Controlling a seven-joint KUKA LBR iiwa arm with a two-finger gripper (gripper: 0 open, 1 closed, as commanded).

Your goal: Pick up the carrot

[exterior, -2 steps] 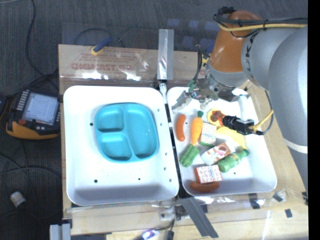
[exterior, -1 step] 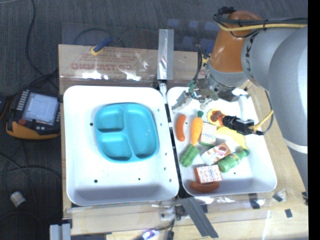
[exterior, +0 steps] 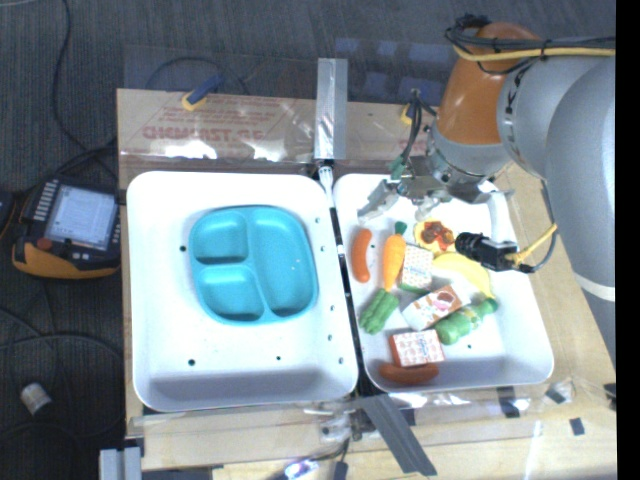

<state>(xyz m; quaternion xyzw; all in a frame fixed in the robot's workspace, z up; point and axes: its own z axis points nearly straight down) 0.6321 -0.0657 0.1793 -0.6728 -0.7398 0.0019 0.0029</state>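
Note:
The carrot (exterior: pixel 393 262), orange with a small green top, lies near the upper left of the right bin (exterior: pixel 530 353), its green end pointing to the far side. My gripper (exterior: pixel 399 204) hangs just beyond that end, over the bin's far edge. Its fingers (exterior: pixel 373 202) are spread open and nothing is between them. The grey arm with its orange band (exterior: pixel 478 93) comes in from the upper right.
A red sausage (exterior: pixel 361 253) lies just left of the carrot, a green pickle (exterior: pixel 378 310) below it, a cracker (exterior: pixel 417 266) on its right. A banana (exterior: pixel 466 269), pizza slice (exterior: pixel 436 233) and small boxes (exterior: pixel 417 348) crowd the bin. The left bin (exterior: pixel 160 368) holds a blue divided tray (exterior: pixel 252 263).

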